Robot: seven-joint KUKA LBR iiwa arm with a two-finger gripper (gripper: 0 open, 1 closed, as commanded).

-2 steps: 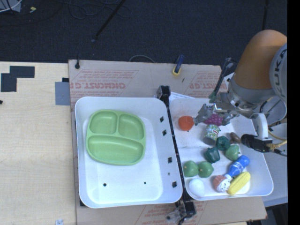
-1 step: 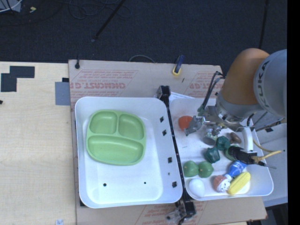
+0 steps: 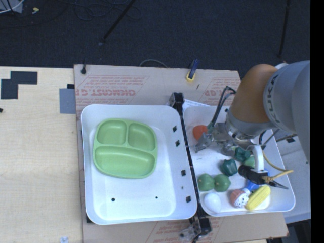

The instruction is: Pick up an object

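White egg (image 3: 212, 202) and yellow corn (image 3: 258, 197) lie below the claw (image 3: 208, 141); an orange ball (image 3: 200, 131) sits just beside it; claw's spread cannot be told.

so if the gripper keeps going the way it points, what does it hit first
Probably the bare floor of the right bin: the gripper points down and left, just below the orange-red ball. Depth is unclear, so it might graze the ball.

Even overhead light, soft shadows, mild glare on white bins (image 3: 101, 206), slightly grainy.
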